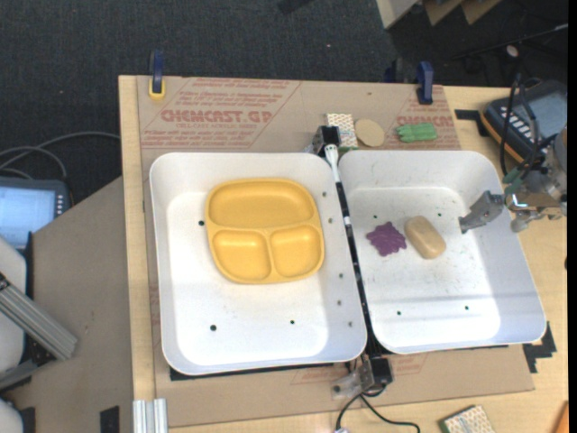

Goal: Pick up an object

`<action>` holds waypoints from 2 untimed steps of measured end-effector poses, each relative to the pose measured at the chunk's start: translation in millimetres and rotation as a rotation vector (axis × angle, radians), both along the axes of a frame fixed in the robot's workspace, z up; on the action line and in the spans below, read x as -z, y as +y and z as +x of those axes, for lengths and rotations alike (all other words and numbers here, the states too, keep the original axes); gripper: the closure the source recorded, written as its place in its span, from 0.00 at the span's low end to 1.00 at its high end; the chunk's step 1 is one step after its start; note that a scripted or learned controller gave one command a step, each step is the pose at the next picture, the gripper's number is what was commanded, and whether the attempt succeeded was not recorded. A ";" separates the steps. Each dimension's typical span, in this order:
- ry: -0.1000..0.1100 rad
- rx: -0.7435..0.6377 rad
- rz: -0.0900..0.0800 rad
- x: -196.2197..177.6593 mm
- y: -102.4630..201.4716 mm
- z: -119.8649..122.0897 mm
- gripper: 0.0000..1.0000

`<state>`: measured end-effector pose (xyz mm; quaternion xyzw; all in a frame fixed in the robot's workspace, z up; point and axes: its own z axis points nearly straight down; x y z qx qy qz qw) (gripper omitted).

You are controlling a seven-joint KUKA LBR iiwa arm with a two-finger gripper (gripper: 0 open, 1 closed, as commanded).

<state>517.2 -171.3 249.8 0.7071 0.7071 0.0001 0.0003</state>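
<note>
A tan, rounded lump (425, 237) lies in the middle of the right bin (451, 323), with a small purple object (386, 238) just to its left, close beside it. My gripper (501, 215) hangs over the bin's right rim, to the right of the tan lump and apart from it. It is open, and nothing sits between its fingers (480, 211). The arm comes in from the right edge of the view.
The left bin (243, 332) holds a yellow divided plate (265, 229). Behind the bins, on the board, lie a green object (416, 133) and a tan disc (370, 133). Blue clamps (424, 83) hold the board's far edge. A dark device (527, 120) sits at the far right.
</note>
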 end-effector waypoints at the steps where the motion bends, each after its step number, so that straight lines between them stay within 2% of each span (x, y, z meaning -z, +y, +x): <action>1: -0.002 -0.008 0.001 146.1 58.9 62.7 0.00; 2: 0.009 0.011 -0.001 166.7 -37.8 -6.7 0.00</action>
